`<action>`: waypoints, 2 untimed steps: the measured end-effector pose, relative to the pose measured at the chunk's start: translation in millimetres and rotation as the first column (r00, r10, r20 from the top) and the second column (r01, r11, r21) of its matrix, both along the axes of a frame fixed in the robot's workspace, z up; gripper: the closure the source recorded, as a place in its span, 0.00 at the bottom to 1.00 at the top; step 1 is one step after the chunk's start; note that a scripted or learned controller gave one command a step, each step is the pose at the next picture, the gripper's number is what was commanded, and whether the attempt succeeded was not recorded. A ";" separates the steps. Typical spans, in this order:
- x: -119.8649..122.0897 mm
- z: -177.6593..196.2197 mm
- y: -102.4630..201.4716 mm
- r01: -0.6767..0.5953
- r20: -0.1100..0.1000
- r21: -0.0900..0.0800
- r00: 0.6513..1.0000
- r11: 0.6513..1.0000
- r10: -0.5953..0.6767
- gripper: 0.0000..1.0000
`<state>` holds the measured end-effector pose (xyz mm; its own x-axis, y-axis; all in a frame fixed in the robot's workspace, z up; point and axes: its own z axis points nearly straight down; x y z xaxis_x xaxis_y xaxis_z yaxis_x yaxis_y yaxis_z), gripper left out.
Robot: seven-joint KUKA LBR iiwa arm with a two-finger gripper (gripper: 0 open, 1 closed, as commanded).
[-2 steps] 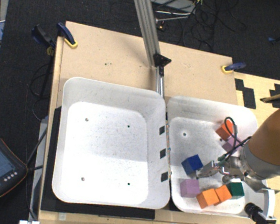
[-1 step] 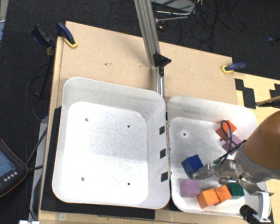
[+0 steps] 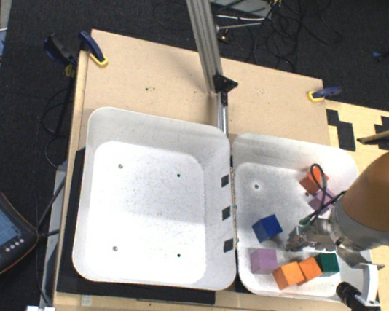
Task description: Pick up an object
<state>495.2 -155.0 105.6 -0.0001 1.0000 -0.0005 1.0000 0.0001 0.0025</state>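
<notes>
In the right bin we see the gripper lowered among blocks; its opening we cannot tell; blue block at nine o'clock, orange block at six.

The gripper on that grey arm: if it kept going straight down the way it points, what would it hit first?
Probably the white floor of the right bin, in the gap between the blue block and orange block. The gripper points down there, though depth is hard to judge.
</notes>
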 end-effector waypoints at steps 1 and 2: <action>0.6 42.6 2.7 -0.003 0.003 -0.001 1.000 1.000 0.003 1.00; 10.4 89.2 5.3 -0.004 0.004 -0.001 1.000 1.000 0.004 1.00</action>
